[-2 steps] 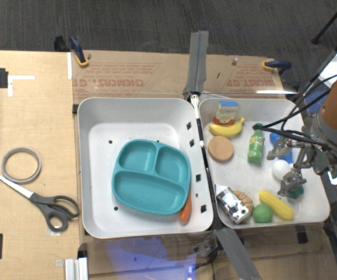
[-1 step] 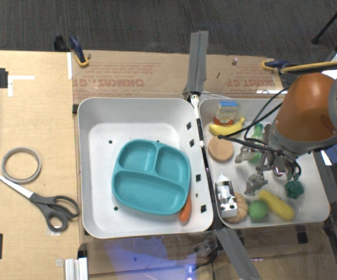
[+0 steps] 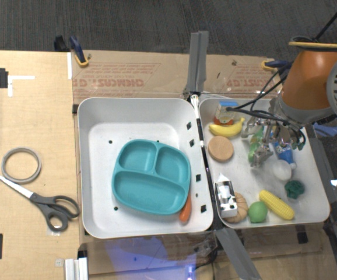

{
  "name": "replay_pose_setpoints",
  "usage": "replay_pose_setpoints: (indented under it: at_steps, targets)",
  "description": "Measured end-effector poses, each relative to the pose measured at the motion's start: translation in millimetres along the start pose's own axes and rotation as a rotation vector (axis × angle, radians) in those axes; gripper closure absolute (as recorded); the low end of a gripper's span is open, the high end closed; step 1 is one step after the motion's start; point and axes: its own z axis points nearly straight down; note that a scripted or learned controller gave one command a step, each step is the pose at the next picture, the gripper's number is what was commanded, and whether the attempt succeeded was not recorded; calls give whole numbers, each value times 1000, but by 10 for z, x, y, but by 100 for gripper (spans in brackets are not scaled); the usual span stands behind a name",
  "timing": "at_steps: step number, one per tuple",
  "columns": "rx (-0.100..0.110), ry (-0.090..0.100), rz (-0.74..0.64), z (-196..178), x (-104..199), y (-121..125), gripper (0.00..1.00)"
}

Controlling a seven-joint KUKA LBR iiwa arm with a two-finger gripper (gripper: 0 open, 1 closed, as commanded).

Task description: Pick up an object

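Currently the arm reaches in from the right, and its hand [image 3: 269, 144] hangs low over the middle of the right bin [image 3: 313, 156]. We cannot tell its state: cables and metal parts clutter the tip.

Candidate objects all lie in this bin. A banana [image 3: 225, 128] sits far-left of the hand, long axis running left-right. A tan disc [image 3: 221, 149] lies just left of the hand. A white object [image 3: 283, 171] and a dark green object [image 3: 295, 188] lie just near-right of it. A corn cob [image 3: 277, 205] lies nearer still, long axis slanting from far-left to near-right, with a green ball [image 3: 258, 213] beside it.

We judge the white object closest to the tip, so the coming move is probably a short shift near-right and down.

The left bin [image 3: 92, 156] holds a teal tray [image 3: 151, 178] and a carrot [image 3: 185, 212].
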Motion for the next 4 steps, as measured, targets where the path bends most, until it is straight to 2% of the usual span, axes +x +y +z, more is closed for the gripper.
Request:
replay_pose_setpoints:
  at_steps: [1, 2, 3, 4]
  targets:
    - [-1, 1, 87, -1, 135, 218, 0]
    - [-1, 2, 248, 4, 37, 551, 0]
    - [0, 2, 244, -1, 483, 349, 0]
    - [3, 13, 340, 24, -251, 378, 0]
